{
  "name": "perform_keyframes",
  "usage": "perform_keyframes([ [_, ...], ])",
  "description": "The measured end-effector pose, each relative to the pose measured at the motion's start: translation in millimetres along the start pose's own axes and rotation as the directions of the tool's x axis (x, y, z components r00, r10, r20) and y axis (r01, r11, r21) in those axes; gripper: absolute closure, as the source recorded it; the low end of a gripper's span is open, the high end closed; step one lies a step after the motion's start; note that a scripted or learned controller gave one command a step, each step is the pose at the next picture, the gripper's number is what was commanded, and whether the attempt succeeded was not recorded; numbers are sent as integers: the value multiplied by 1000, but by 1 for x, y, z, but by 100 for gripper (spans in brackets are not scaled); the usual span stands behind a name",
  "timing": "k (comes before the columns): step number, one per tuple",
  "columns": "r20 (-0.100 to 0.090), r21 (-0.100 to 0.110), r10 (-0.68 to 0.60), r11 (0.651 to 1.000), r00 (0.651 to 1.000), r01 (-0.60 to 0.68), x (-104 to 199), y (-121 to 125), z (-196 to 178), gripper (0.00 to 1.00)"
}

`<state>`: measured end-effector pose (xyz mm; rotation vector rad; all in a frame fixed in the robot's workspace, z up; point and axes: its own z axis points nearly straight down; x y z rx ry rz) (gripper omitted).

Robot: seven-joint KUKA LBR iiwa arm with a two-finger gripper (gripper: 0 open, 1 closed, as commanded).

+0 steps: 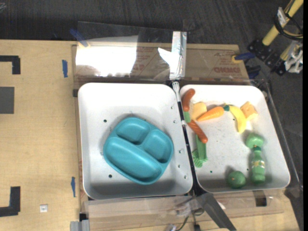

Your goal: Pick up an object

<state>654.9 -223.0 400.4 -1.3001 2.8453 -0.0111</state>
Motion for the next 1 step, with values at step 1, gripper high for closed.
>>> perform_keyframes([
  [1,0,-3,105,994,994,-105,-19,-2,-13,100],
])
